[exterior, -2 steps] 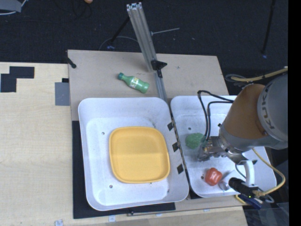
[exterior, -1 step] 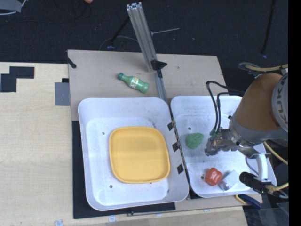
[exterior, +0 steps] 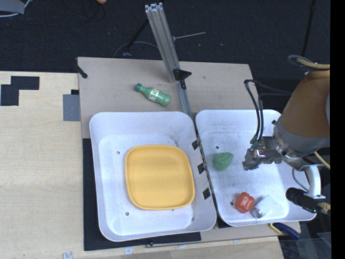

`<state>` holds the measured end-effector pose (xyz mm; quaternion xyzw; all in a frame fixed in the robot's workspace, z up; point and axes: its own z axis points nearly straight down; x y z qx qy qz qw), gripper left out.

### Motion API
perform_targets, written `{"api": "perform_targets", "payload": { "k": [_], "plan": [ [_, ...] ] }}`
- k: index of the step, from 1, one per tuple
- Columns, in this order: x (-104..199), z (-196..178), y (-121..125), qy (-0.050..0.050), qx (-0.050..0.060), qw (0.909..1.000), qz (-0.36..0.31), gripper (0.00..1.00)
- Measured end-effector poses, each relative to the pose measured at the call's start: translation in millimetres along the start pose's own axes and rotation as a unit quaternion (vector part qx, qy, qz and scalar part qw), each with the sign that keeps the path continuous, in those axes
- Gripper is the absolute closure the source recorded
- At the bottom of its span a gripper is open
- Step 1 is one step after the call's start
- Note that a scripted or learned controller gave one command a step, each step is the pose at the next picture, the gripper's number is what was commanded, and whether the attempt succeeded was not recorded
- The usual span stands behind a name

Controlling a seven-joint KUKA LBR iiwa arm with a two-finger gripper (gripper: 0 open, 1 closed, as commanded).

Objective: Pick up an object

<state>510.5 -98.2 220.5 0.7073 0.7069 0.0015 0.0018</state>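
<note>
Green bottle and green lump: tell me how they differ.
The green bottle lies on its side on the bench behind the bins; the green lump sits inside the right bin. The bottle is long and slim with a pale label; the lump is rounded and plain. Both are green.

Open white floor across the upper part of the right-hand shallow white bin (exterior: 237, 120), with a lumpy green object (exterior: 222, 161) near its left wall and a red rounded object (exterior: 244, 202) beside a small grey piece (exterior: 257, 212) at its front. Most of the left-hand shallow white bin (exterior: 108, 128) taken up by a flat square yellow plate (exterior: 159, 176), leaving only a narrow margin around it. Beyond the bins, bare tabletop (exterior: 226, 85) broken by a small green plastic bottle (exterior: 153, 94) lying flat and a slanting grey metal rail (exterior: 165, 36).
</note>
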Motion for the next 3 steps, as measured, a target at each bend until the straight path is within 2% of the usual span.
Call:
{"api": "perform_targets", "payload": {
  "k": [3],
  "plan": [
    [143.6, -14.5, 53.2, 0.000, 0.002, 1.0000, -0.002, 1.00]
  ]
}}
